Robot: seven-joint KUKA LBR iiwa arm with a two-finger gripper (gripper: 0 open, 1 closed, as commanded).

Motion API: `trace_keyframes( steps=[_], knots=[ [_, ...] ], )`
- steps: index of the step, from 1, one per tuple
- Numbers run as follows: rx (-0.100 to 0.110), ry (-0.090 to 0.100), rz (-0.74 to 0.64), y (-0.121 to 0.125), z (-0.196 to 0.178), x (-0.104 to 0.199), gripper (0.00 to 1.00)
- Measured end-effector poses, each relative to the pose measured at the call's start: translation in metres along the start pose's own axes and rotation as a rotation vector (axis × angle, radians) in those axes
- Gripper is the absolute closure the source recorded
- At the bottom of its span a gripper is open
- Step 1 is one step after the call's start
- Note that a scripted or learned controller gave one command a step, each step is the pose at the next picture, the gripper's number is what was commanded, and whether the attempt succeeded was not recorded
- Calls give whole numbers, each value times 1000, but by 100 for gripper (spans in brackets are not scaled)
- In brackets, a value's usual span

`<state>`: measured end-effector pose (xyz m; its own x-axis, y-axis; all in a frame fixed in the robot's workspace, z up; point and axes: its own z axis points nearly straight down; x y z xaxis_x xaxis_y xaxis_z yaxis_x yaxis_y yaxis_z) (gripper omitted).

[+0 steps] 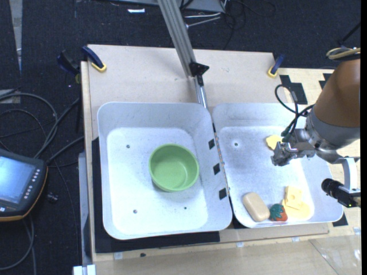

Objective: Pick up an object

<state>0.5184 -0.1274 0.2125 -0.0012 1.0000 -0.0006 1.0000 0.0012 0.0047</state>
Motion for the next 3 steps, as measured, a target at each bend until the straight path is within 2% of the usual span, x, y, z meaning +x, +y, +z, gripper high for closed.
trace_keyframes(
  steps=[1,3],
  knots=[
    [0,0,1,1,-52,0,100],
    [5,1,-3,50,-46,85,100]
  ],
)
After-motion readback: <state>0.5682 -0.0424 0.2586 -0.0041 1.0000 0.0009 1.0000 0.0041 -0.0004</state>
